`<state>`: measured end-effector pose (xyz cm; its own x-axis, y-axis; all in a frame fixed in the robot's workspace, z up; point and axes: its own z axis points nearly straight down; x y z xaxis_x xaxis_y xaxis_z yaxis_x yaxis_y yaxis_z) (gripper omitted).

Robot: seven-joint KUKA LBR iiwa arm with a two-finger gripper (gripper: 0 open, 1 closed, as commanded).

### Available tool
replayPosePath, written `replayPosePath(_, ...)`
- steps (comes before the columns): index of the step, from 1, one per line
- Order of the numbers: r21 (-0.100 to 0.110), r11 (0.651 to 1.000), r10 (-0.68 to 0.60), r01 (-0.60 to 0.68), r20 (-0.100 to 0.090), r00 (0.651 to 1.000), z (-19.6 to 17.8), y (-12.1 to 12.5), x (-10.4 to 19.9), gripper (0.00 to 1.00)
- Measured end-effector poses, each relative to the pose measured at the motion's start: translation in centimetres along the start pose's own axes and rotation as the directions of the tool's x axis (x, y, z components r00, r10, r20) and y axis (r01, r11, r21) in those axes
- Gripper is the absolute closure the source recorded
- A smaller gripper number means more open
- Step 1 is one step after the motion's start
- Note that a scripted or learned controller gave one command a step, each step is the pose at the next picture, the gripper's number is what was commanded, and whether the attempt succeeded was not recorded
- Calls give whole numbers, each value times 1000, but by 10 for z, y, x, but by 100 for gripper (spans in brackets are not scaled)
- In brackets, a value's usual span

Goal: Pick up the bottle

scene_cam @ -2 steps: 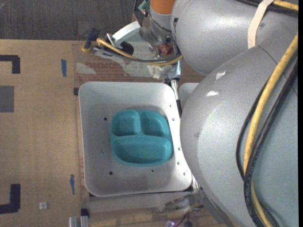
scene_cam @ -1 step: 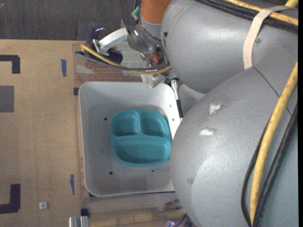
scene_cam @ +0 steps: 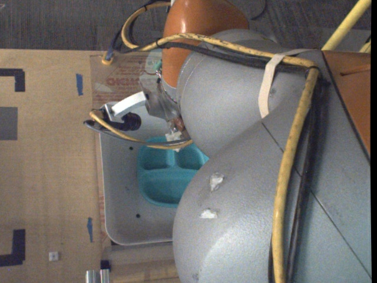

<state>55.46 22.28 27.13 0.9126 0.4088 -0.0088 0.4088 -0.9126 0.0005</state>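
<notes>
My gripper (scene_cam: 171,130) hangs over the upper part of the white bin (scene_cam: 119,217), just above the far edge of a teal divided tray (scene_cam: 164,181) that lies in the bin. The grey arm with its orange band (scene_cam: 200,16) covers most of the view. It hides the rest of this bin and whatever lies in it. Between the gripper and the tray I can make out no object.
Brown board (scene_cam: 47,158) with black corner marks and blue tape strips borders the bin on the left. The bin's left wall and rounded lower-left corner (scene_cam: 109,232) are in sight. A yellow cable (scene_cam: 294,175) runs along the arm.
</notes>
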Motion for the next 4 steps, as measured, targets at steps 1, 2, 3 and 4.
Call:
replayPosePath(1, -2, 1000, 7, -7, 7, 1000, -6, 4, 0, 100)
replayPosePath(2, -2, 1000, 6, -6, 7, 1000, -6, 4, 0, 0)
replayPosePath(3, 1, 975, 222, -222, -2, 975, 79, 30, 65, 0)
replayPosePath(4, 2, 975, 221, -221, 1, 975, 132, 65, 77, 0)
